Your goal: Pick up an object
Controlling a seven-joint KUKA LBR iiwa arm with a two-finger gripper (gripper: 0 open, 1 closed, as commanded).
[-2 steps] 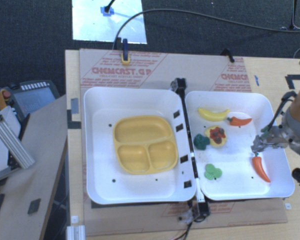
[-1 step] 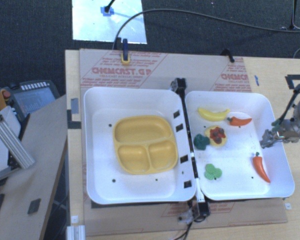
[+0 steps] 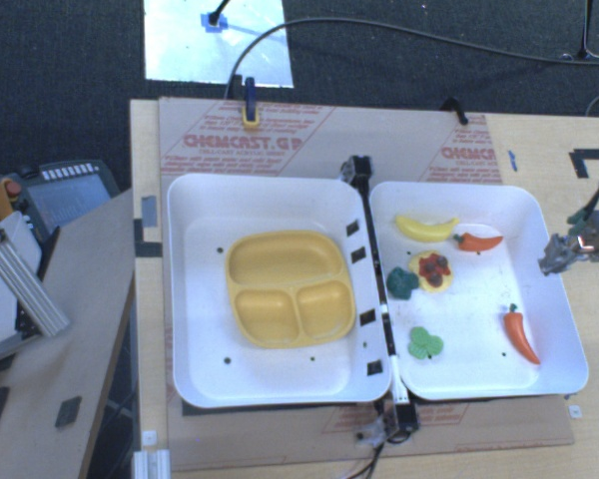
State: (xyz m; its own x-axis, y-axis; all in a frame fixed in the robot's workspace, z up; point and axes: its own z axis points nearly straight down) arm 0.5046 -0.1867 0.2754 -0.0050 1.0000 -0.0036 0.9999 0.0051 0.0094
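On the left, the shallow white plastic bin [image 3: 195, 218] holds a yellow three-compartment plastic tray [image 3: 288, 287], which sits roughly in its middle. Just beside it, across the black clips of the divider, the second white bin [image 3: 554, 367] carries the small things to choose from: a dark green broccoli-like toy [image 3: 402, 283] touching a round yellow toy pizza with red topping [image 3: 433, 269], a yellow plastic banana [image 3: 426, 228] near the far wall, a pale green leafy toy [image 3: 425, 344] toward the near wall, an orange-red pepper with a green stem [image 3: 478, 240] beside the banana, and an orange plastic carrot [image 3: 520, 334] near the right wall.

The hand [image 3: 567, 250] sits at the right rim of that bin, above or just outside the wall; it grips nothing, and whether it is spread or closed cannot be told.

By my reading this is the approach step, with nothing lifted yet. The nearest candidates are the carrot, nearer the camera than the hand, and the pepper, to its left. The next move calls for travelling inward over one item, aligning across its narrow width, then descending.
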